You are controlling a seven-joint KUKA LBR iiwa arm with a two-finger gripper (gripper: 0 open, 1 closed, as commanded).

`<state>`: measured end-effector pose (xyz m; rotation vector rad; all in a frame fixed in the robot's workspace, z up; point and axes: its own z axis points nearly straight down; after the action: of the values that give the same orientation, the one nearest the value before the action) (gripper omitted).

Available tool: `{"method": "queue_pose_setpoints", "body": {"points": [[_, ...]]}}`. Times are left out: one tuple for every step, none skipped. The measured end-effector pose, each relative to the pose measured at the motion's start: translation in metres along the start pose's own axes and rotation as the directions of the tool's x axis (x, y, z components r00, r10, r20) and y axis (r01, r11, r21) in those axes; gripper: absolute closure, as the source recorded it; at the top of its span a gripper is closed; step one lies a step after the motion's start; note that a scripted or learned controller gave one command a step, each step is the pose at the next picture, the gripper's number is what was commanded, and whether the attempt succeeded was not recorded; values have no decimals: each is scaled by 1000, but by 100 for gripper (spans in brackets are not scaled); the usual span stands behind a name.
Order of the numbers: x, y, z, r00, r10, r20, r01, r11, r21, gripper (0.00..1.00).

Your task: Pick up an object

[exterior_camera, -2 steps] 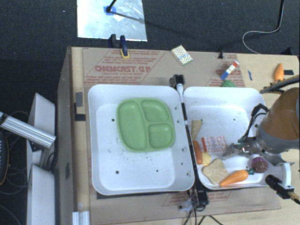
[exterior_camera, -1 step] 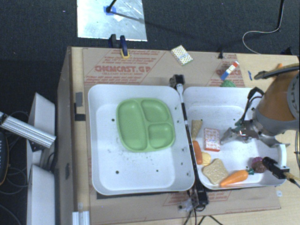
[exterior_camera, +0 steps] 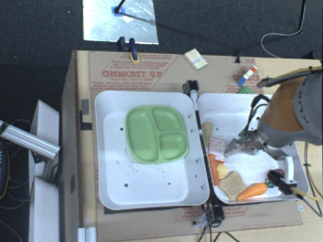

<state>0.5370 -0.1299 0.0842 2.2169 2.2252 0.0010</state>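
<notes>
My gripper [exterior_camera: 233, 147] hangs low over the middle of the right bin [exterior_camera: 227, 110], reaching in from the right. Just left of its tip lies a red-and-white packet [exterior_camera: 217, 146]. An orange piece [exterior_camera: 216, 169] lies below the packet, by the bin's left wall. A slice of toast [exterior_camera: 232, 184] and a carrot [exterior_camera: 252, 190] rest near the front edge. A beige stick [exterior_camera: 207, 130] lies against the left wall, farther back. Nothing shows as held.
The left bin [exterior_camera: 113, 185] holds a green divided plate [exterior_camera: 156, 134]. On the cardboard behind the bins sit a small patterned block [exterior_camera: 195, 59] and a red, white and blue item [exterior_camera: 246, 76]. A foil sheet [exterior_camera: 120, 14] lies on the floor beyond.
</notes>
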Motion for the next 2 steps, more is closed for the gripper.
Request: {"method": "queue_pose_setpoints", "body": {"points": [[43,-50,0,1000,3,1,-3,1000,-1,0],[43,-49,-11,1000,1,-1,-1,1000,-4,100]]}}
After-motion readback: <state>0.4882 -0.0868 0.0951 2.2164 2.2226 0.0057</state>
